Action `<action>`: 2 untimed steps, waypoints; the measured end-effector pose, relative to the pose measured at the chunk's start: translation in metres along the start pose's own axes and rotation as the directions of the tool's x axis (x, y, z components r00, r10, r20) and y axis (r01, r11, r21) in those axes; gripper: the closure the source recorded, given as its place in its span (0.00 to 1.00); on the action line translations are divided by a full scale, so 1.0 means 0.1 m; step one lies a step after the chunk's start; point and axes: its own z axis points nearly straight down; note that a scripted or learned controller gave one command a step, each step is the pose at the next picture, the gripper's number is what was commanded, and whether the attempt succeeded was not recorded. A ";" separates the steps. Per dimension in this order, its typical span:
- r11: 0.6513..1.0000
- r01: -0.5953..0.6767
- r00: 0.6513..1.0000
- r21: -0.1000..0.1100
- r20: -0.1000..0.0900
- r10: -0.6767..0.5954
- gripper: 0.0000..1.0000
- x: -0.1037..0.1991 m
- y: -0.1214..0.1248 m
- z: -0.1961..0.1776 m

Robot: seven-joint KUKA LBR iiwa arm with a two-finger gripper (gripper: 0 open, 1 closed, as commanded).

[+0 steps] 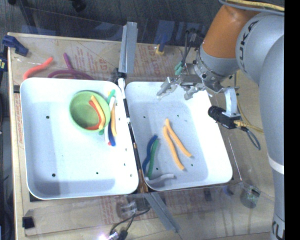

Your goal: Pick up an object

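Toward the upper right of the frame, the gripper [178,90] is seen above the far edge of the right bin [216,170], its two fingers spread apart with nothing between them. Lower in that bin, two orange strips [176,144] are laid side by side, with a blue-green strip [152,155] to their left. A pale object [162,176] at the bin's near edge is hard to identify. The arm [255,39] is cut off at the right. In the left bin [50,154], a green bowl [87,111] is partly covered by coloured strips [107,115].

Orange strip [38,67] and purple cord [70,74] on the bench [90,51] behind the left bin [45,176].
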 end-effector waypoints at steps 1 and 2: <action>0.999 -0.053 0.999 0.001 0.001 0.053 0.00 -0.68 -0.48 1.45; 1.000 -0.021 1.000 -0.005 0.003 0.021 0.00 -0.56 -0.80 1.64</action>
